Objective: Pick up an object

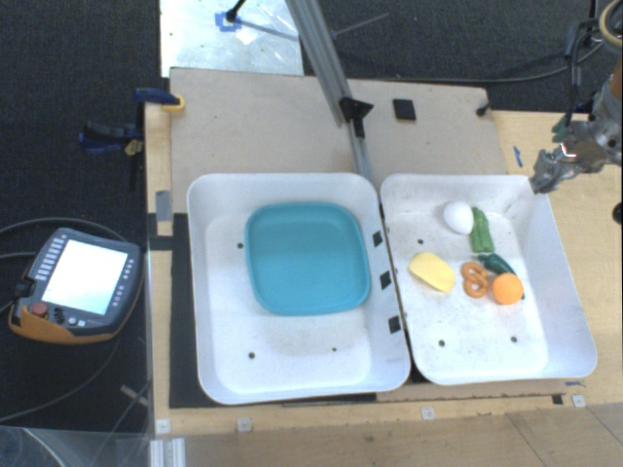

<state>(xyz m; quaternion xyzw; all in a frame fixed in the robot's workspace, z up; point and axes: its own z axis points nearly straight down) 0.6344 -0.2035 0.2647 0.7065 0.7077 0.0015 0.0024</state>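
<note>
meanwhile the gripper (545, 177) hovers at the right bin's (555, 353) far right corner; grip unclear, beyond the egg (458, 216) and cucumber (481, 231).

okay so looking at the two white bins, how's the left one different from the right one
The left bin holds one thing, a teal square plate lying flat near its middle. The right bin holds several small items clustered toward its far side: a white egg, a yellow piece, an orange ball and a pretzel. The gripper sits at the right bin's far corner, away from the left bin. Both are shallow, white and side by side.
</note>
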